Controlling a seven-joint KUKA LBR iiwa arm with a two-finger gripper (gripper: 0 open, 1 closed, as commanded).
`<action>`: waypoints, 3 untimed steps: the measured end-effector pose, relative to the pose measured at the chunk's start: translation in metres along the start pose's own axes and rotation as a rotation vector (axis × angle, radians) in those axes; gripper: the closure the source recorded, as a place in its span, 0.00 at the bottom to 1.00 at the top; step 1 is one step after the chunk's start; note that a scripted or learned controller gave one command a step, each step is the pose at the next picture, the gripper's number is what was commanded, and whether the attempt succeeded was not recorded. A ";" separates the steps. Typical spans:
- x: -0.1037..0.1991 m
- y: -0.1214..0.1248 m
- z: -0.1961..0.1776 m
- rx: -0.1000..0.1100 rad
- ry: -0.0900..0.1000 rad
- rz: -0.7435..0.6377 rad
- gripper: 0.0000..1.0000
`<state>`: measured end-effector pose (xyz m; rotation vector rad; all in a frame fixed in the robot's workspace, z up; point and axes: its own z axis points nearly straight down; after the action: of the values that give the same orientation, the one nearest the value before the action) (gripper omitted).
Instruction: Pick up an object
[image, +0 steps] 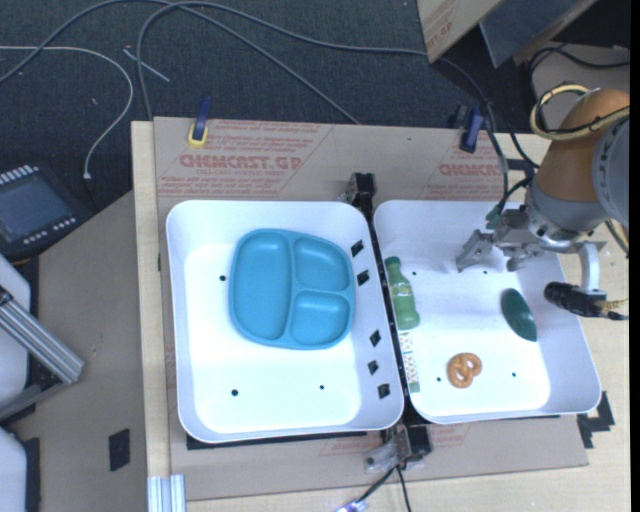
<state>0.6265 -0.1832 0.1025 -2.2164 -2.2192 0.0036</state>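
Bins sit side by side on the bench: the left bin (200, 400) holds a blue divided plate (292, 288), lying flat near its middle. In the right bin (570, 385) a green bottle (403, 293) lies along the left wall, a pretzel (463, 369) rests toward the front, and a dark green oval piece (519, 313) lies right of centre. The gripper (490, 250) hangs over the back of that bin, fingers spread and nothing between them, well apart from all three objects.
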 end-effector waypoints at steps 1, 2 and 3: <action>0.000 0.002 -0.015 -0.007 -0.001 -0.001 1.00; -0.002 0.000 -0.079 -0.013 -0.004 0.001 1.00; -0.002 0.001 -0.124 -0.012 -0.004 0.000 1.00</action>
<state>0.6278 -0.1854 0.2264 -2.2242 -2.2274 -0.0055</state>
